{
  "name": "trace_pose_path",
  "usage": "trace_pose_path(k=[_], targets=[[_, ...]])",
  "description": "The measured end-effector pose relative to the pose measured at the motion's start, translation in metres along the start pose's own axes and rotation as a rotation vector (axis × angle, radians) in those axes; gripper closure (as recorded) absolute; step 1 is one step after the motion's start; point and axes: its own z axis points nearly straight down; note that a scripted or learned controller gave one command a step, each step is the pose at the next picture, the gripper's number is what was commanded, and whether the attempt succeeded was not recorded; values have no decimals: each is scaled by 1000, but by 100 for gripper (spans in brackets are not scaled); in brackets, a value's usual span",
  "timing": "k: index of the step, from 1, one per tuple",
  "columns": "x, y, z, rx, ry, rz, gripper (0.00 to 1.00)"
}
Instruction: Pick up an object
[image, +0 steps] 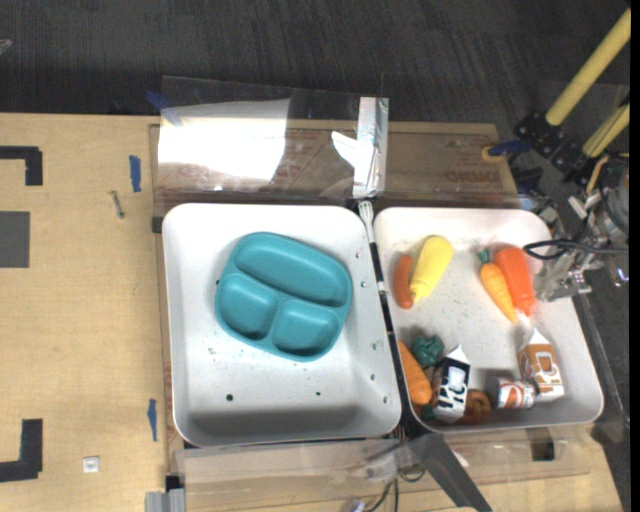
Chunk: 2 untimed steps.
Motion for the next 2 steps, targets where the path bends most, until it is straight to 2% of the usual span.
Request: trace_pose_path(k=[1, 2], targets=[[2, 1, 4, -3, 7, 0, 0], [-20, -3, 95, 8, -19, -111, 0]])
